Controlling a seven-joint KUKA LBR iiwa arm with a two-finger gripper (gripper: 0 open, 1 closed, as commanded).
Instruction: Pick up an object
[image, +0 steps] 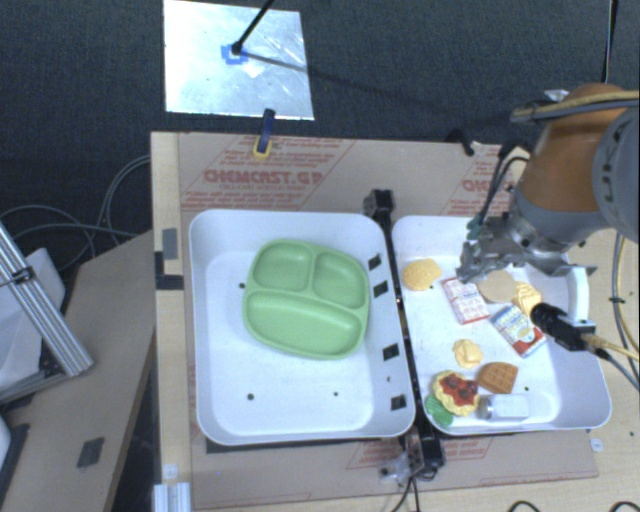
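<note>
The arm (575, 165) comes in from the right edge of the view, grey casing with the orange band bulging high near the upper right corner. It bends down and to the left, wrist tipped steeply toward the worktop. The tool (478, 262) hangs low at its end, dark and compact, pointing down and slightly left.

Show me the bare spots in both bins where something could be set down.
Left bin: bare floor runs in front of the green divided plate, and a narrower strip lies along its left wall. Right bin: crowded; toy food spreads from the yellow piece to the pizza slice, with the gripper over the back. A small gap lies between them, near the divider.
</note>
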